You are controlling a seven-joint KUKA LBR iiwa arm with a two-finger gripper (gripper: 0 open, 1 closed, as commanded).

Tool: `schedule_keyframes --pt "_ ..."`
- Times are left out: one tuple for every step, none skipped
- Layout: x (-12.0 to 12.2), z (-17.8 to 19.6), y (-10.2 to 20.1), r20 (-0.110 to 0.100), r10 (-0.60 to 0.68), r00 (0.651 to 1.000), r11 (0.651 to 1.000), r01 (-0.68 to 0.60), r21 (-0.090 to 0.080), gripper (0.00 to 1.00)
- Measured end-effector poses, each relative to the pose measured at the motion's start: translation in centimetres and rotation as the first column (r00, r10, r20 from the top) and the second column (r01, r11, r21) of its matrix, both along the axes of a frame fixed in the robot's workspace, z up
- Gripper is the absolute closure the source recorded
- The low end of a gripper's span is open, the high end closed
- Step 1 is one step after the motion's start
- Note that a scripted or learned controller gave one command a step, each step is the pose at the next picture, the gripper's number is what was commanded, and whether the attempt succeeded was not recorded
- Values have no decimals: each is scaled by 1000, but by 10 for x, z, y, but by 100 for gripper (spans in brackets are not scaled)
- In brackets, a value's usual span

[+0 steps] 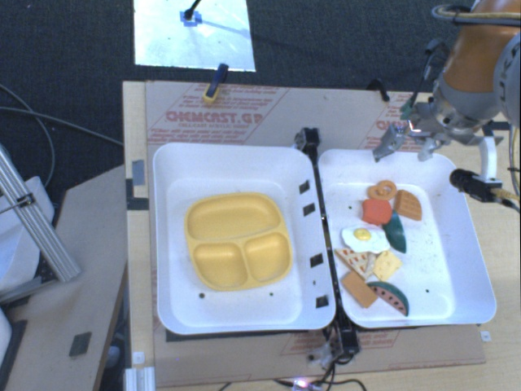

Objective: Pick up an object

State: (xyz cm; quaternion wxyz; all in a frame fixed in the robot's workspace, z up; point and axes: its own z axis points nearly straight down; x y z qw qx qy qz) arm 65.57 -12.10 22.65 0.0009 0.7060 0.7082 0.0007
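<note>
Camera view: two white bins side by side on a cardboard sheet, black clips along the shared middle wall. Left bin point(167, 218) has bare floor all around a yellow divided tray point(238, 239), which sits roughly centered, three compartments, nothing in them. Right bin point(468, 243) has open floor along its far and right edges; toy food is clustered down its left-center. In the cluster: orange round slice point(382, 191) at top, toast piece point(409, 205) just right of it, red block point(376, 211) below, dark green piece point(395, 233), fried egg point(364, 237), pizza-like wedge point(352, 259), yellow cheese point(387, 265), brown cracker point(359, 289), watermelon slice point(390, 296) nearest the front. Pieces touch or nearly touch each other. Gripper point(409, 144) hangs above the far rim of the right bin, well apart from the food. Fingers point(388, 146) spread apart, nothing between them, touching no item.
</note>
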Motion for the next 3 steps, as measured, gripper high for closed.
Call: schedule_keyframes --pt "-86 -90 1 -11 -4 1000 1000 4 3 0" --pt "-144 -138 -30 15 -9 1000 1000 9 0 0" --pt "-63 -97 -51 11 3 1000 1000 -3 -4 0"
